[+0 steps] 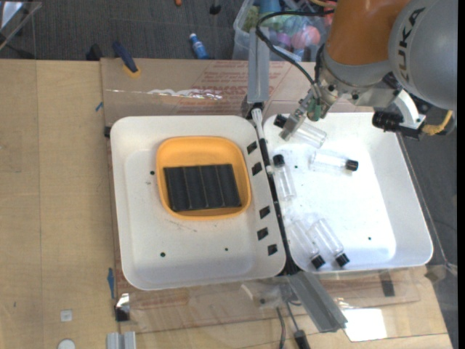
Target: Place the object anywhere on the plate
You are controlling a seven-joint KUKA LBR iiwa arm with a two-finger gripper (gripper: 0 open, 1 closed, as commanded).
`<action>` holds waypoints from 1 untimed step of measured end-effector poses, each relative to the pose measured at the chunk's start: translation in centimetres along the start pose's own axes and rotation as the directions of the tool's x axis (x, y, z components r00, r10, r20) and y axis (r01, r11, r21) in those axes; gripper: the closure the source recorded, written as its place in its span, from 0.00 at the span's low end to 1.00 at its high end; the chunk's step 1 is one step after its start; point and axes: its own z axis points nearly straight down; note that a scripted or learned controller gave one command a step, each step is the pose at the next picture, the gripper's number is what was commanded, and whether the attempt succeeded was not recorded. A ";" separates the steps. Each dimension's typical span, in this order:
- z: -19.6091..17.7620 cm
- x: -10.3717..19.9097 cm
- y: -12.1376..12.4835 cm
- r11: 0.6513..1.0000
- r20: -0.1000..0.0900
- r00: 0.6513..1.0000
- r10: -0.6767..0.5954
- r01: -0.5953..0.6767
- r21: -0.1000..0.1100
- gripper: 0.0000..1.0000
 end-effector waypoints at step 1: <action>2.0 0.0 -0.4 0.991 -0.006 0.991 -0.133 0.133 0.003 1.00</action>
